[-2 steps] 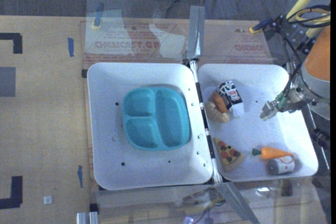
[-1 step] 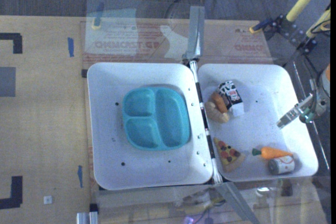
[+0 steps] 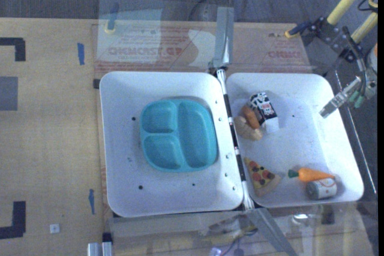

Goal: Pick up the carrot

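One carrot (image 3: 314,174) sits in the right bin (image 3: 300,84) with four other items. One blue tray (image 3: 178,135) sits in the left bin (image 3: 117,147). Gripper (image 3: 343,100) hovers nearby; can't tell how its jaws stand.

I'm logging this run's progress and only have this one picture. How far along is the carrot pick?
Nothing looks done yet. The carrot lies on the floor of the right bin, near its front edge, touching a small can. The gripper is over that bin's far right rim, well apart from the carrot, with nothing seen in it. Left to do: the whole approach, grasp and lift.
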You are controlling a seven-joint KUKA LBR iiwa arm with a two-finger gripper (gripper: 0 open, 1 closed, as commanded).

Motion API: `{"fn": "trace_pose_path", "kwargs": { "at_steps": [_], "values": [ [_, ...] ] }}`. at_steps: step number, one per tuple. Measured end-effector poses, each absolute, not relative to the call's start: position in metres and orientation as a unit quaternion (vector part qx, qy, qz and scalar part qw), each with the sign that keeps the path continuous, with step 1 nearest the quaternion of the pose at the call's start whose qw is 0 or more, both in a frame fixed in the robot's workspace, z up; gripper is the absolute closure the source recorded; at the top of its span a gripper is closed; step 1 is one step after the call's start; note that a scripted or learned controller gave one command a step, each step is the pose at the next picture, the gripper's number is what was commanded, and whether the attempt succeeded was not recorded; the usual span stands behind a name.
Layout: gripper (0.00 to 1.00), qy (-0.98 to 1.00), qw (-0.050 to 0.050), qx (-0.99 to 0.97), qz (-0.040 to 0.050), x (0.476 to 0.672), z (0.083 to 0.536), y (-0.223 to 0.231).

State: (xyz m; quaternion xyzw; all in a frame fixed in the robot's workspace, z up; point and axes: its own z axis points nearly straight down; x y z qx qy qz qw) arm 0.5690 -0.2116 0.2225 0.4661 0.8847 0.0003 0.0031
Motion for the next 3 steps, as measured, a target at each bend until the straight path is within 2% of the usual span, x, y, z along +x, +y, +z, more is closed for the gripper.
{"fn": "trace_pose_path", "kwargs": {
  "at_steps": [1, 2, 3],
  "values": [
    [1.0, 0.926, 0.003, 0.378, 0.0002, 0.55, 0.239, -0.223],
    [1.0, 0.908, 0.004, 0.418, 0.0007, 0.593, 0.238, -0.178],
    [1.0, 0.954, 0.005, 0.301, -0.0001, 0.57, 0.256, -0.225]
  ]
}}
